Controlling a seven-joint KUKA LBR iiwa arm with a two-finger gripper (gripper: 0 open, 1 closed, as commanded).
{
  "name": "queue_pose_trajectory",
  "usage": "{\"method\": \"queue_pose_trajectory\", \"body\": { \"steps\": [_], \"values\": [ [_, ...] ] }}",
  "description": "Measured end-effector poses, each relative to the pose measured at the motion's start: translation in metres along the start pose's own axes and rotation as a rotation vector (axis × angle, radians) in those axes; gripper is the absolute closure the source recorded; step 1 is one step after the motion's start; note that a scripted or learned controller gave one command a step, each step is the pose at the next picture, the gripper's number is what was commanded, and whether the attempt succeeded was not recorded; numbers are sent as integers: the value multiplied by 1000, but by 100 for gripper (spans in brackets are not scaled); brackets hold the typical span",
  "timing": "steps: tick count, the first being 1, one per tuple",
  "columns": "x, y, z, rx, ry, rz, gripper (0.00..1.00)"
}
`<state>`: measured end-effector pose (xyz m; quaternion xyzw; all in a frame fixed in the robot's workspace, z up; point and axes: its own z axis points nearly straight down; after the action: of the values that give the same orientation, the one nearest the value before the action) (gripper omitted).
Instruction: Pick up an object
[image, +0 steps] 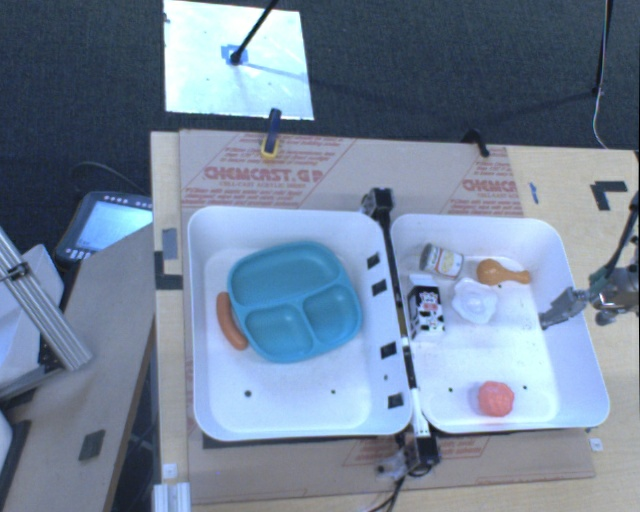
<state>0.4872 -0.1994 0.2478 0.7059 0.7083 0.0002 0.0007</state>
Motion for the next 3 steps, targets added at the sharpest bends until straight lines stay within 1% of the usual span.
{"method": "queue_pose_trajectory", "body": {
  "steps": [2,3],
  "values": [
    [2,6,84,2,1,2,0],
    [10,9,128,2,2,2,0]
  ]
}}
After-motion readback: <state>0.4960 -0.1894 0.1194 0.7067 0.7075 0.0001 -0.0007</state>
